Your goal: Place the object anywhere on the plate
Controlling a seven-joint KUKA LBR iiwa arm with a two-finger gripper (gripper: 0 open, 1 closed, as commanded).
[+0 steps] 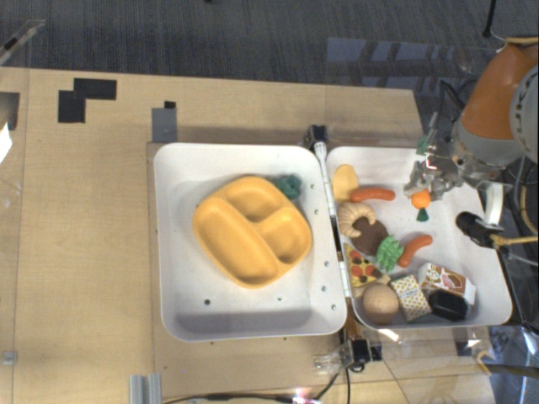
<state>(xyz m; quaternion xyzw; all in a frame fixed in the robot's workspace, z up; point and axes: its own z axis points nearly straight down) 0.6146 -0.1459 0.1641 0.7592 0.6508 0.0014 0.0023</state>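
The gripper [431, 175] hangs over the right bin, its grip state indeterminate, a small carrot [420, 201] directly beneath; the plate [251, 230] lies well leftward.

Yellow plate [253, 230] in left bin [181, 310]; hand [431, 180] over right bin [497, 297], perhaps on small carrot [421, 200].

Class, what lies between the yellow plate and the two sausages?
In the camera view, the bins' divider rail lies between the yellow plate and both sausages, with a chocolate doughnut.

Bright, even overhead light, soft shadows, slight blur throughout
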